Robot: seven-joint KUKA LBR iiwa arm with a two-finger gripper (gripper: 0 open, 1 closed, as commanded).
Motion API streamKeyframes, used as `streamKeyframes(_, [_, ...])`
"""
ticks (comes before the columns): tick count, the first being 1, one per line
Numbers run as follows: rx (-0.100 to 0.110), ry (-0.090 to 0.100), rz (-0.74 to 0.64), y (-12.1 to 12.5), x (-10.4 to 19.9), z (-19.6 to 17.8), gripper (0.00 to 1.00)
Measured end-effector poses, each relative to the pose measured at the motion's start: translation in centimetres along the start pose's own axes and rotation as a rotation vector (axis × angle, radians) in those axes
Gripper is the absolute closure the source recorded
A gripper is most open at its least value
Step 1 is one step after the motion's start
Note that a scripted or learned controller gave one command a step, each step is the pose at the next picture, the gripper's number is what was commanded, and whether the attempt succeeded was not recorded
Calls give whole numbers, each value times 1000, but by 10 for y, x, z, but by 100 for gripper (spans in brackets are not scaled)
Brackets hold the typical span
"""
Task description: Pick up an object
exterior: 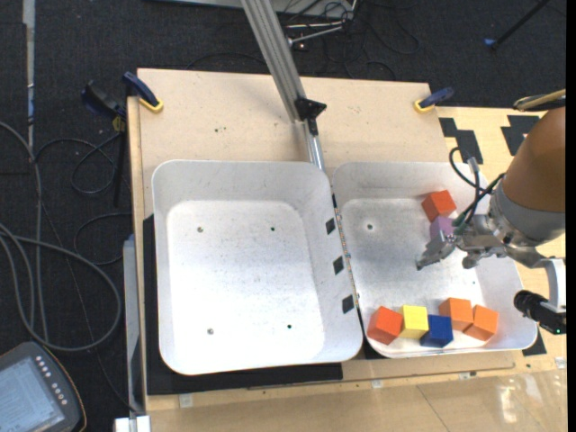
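Nearest the camera, along the lower wall of the right-hand shallow white plastic bin point(504, 336), runs a row of small blocks. From left to right: an orange cube point(386, 323), a yellow cube point(415, 319), a dark blue cube point(438, 330) set slightly forward, then two more orange blocks, one point(459, 311) touching the other point(484, 321). They lie close together, most of them touching a neighbour.

To the far left, the left-hand shallow white plastic bin point(171, 268) shows only dark specks on its floor. The two bins meet at a seam marked with small black tabs.

Higher in the right bin, a separate orange cube point(438, 204) sits alone, tilted on the floor. Just below it lies a small pale purple block point(441, 229), touching or nearly touching the gripper.

The grey two-finger gripper point(439, 252) reaches in from the right, under the arm's orange band, its tip low over the bin floor just beneath the purple block. Whether its fingers are spread or closed cannot be told, and no block is visibly gripped. The row of cubes lies well apart from it, nearer the camera.
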State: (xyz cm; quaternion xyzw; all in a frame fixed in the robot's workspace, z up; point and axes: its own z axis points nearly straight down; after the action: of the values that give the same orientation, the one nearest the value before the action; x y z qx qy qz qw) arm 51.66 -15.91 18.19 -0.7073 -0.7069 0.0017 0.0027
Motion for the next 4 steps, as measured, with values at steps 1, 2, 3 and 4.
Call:
streamKeyframes(1, [1, 0, 0, -2, 1, 64, 0])
streamKeyframes(2, [-5, -1, 0, -2, 1, 88, 0])
streamKeyframes(3, [-9, -2, 0, -1, 1, 76, 100])
streamKeyframes(4, [-12, -4, -2, 0, -4, 33, 100])
